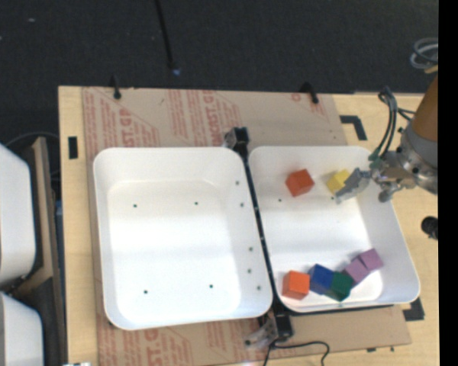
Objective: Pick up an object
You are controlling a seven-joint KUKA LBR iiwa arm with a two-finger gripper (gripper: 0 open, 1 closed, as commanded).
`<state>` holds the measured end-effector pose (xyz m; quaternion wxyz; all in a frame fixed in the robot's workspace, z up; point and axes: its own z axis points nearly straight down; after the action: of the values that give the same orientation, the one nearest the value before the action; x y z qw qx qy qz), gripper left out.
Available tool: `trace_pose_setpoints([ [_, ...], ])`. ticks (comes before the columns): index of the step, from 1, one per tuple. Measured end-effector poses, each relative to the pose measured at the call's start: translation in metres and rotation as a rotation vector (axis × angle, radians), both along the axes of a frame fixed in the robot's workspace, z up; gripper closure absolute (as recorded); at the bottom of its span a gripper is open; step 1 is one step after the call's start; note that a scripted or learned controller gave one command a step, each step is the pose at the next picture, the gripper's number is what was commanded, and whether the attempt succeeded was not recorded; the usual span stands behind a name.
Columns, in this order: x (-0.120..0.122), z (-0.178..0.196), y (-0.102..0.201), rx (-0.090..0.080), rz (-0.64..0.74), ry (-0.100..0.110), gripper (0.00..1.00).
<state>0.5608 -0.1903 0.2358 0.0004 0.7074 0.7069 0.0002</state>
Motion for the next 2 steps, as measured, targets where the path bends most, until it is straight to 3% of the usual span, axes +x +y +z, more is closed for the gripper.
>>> trace_pose_setpoints([
  [1,0.070,-0.142,0.026,0.003,0.003,0.011,0.00],
  [2,0.105,-0.135,0.051,0.001,0.003,-0.001,0.00],
])
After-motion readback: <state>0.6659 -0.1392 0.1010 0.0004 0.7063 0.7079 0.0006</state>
